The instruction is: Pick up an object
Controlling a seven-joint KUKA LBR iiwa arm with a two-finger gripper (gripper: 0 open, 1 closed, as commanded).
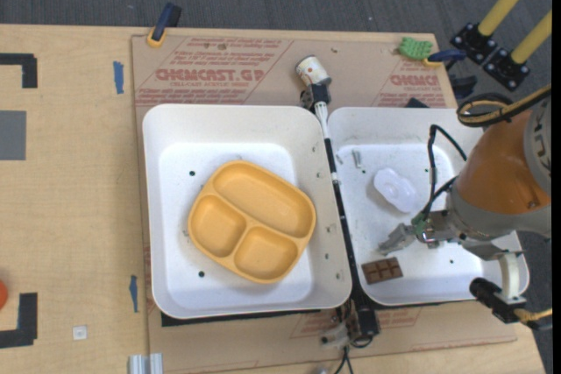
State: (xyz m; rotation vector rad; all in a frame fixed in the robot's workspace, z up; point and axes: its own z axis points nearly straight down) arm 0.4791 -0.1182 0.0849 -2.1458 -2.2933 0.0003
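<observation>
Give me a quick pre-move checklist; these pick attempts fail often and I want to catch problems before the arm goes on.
1. Gripper is inside the right bin: ok.
2. A target lies close by, the brown block just below the fingertips: ok.
3. Block already between the fingers: not ok, it lies apart on the bin floor.
4. White object is clear of the gripper: ok.
5. Finger opening fits the block: cannot tell.
6. Yellow tray sits in the left bin, out of the way: ok.
</observation>
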